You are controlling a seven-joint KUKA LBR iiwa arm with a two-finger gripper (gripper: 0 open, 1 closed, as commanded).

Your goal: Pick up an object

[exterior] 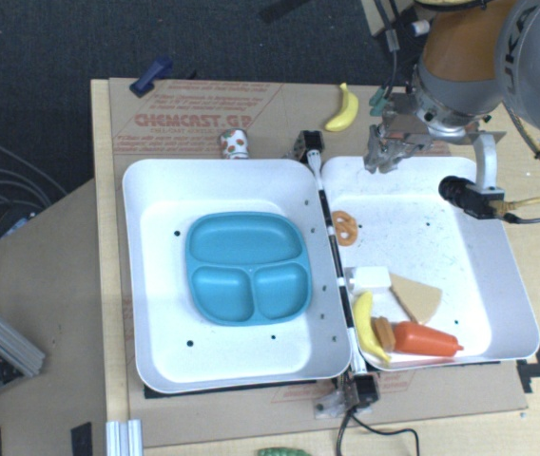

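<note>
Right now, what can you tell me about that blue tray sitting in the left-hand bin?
The blue tray is a light blue divided plate that looks like smooth plastic, with rounded corners. It has three compartments: one wide one across the far side and two smaller ones side by side on the near side. It lies flat, right way up, near the middle of the left bin, resting on the white floor, apart from the walls. Its compartments hold nothing, and no other thing touches it.
</note>
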